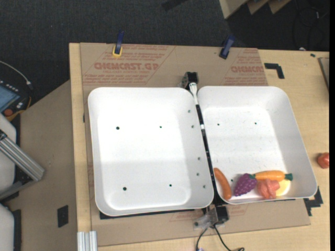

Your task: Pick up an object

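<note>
- Two shallow white bins are sitting side by side on a brown cardboard sheet [157, 61] printed with red lettering.
- The left bin [104, 156] is showing a bare white floor with a few dark dots.
- The right bin [251, 119] is holding a small cluster of toy foods along its near edge.
- A purple bunch of grapes [244, 184] is lying in the middle of that cluster.
- An orange sausage-shaped piece [222, 183] is lying just left of the grapes, tilted, close against the bin's left wall.
- A carrot [271, 175] with a green tip is lying crosswise just right of the grapes.
- A reddish piece [267, 189] is resting under the carrot, touching a pale yellow piece [283, 188] beside it; what these two are is not clear.
- A small orange-red object [323, 160] is sitting outside the bins, well off to the right.
- Two blue clamps [119, 45] are gripping the cardboard's far edge.
- A black clip [190, 79] is sitting at the far end of the seam between the bins.
- How the gripper is standing cannot be told.
</note>
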Controlling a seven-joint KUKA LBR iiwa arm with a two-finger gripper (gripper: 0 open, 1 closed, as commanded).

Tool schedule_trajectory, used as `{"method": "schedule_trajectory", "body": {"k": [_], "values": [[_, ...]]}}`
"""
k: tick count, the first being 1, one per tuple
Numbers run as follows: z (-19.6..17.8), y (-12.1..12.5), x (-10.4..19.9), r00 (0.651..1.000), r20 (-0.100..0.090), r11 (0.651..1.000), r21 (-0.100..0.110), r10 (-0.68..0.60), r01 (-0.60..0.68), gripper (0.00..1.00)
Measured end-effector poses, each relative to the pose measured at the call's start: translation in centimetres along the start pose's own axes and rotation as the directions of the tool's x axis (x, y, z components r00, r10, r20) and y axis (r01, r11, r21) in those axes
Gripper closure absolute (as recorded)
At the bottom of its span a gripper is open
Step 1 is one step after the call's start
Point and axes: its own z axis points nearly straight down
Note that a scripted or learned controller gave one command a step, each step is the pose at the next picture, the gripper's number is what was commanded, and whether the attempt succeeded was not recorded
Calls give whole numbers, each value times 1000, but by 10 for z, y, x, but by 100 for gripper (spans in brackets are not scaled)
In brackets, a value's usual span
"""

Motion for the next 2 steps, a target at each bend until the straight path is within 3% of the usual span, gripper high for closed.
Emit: {"method": "schedule_trajectory", "body": {"k": [2], "values": [[1, 0, 0, 1000, -2, 1000, 3, 0, 0, 100]]}}
